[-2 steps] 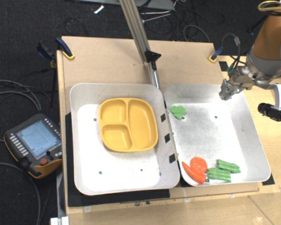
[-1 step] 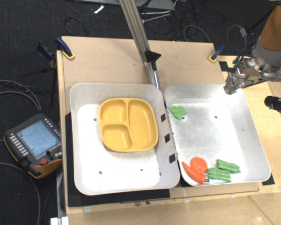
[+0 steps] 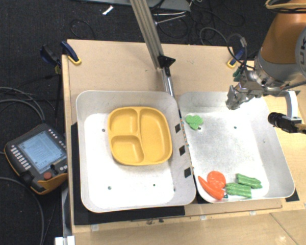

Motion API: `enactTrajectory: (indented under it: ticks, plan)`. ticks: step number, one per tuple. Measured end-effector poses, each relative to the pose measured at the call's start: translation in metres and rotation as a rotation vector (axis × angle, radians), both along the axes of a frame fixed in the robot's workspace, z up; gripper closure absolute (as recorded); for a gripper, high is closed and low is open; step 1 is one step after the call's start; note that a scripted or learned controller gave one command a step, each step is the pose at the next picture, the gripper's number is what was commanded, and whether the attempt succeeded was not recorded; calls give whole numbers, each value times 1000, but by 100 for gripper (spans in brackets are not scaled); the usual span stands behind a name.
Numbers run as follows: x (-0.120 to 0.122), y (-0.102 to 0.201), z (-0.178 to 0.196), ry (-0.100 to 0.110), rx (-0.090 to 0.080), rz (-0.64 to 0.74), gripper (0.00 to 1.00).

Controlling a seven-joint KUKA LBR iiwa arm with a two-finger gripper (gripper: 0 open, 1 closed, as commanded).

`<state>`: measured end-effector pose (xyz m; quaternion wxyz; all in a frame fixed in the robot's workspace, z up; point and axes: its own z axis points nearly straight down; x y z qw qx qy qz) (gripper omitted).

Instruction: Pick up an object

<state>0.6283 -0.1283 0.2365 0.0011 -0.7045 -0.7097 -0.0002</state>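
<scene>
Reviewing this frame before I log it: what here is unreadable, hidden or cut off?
- Gripper: its fingertips are small and blurred in the camera view, above the right bin; whether anything is between them cannot be told.
- Arm: cut off by the frame's right edge.
- Red and orange items in the right bin's near corner: they overlap, too small to identify.
- Green pieces beside them: exact type unclear.
- Small green object: too small to name.

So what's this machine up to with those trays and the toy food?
A robot arm reaches in from the right, its gripper hanging over the far edge of the right bin with nothing in it. That bin has a small green piece near its left side, plus an orange-red toy and green pods bunched in the near corner. The left bin holds a yellow divided plate. No pickup has happened yet.
</scene>
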Motion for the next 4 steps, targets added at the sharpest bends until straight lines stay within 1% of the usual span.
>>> enactTrajectory:
  ticks: [1,2,3,4]
  plan:
    - [-19,40,-2,-1,-1,-1,100]
    - [-41,87,5,0,0,0,100]
    - [-55,148,-2,1,0,1,100]
    - [-68,200,-12,1,0,1,100]
